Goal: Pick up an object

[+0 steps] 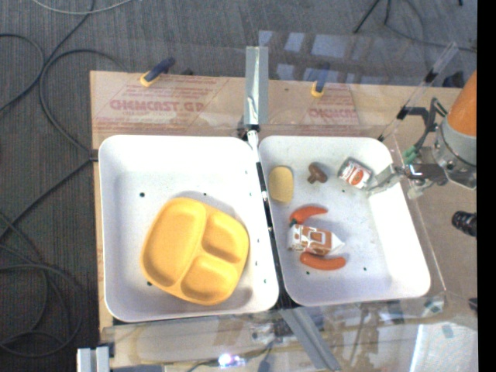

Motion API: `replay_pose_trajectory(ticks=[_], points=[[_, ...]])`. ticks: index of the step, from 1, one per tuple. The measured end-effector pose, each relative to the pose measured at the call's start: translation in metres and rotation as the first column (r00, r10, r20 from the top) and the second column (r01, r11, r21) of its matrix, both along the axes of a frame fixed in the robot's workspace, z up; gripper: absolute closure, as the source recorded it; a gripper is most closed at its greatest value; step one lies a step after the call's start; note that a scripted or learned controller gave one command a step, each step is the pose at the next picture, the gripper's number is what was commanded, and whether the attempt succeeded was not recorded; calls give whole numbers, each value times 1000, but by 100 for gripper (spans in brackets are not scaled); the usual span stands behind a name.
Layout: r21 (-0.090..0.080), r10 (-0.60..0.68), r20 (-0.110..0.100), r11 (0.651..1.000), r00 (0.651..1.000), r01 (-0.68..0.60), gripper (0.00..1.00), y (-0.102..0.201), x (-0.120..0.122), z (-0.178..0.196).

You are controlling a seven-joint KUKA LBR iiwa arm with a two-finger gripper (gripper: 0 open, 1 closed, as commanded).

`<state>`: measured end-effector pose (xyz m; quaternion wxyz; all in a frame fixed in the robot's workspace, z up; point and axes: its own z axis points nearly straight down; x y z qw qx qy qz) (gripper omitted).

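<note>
Dark carpet with loose cables surrounds my bench (116, 103), whose brown top carries two white bins. Starting left, the left bin (124, 169) holds a yellow divided tray (198, 249), tilted so its long axis runs from upper left to lower right. Next, the right bin (387, 273) holds a yellow oval piece (280, 183) standing lengthwise up the view, a small brown thing (316, 173) too tiny to identify, and a white-and-red carton (354, 173) near the far corner. Lower down lie a curved orange piece (308, 213), a white-and-brown packet (314, 240) and an orange sausage shape (323, 262), all roughly crosswise. My claw (385, 180) reaches over the bin's right rim, just beside the carton; whether it is released or clenched, I cannot tell. My arm is cut off at the right edge.
</note>
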<state>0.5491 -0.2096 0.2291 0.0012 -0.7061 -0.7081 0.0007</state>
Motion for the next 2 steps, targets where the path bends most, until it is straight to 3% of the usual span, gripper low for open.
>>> replay_pose_trajectory(ticks=[1, 2], points=[[-1, 63, -1, 998, 998, -63, 0, 6, 50, -85], [-3, 108, 10, 994, 994, -108, 0, 7, 109, -140]])
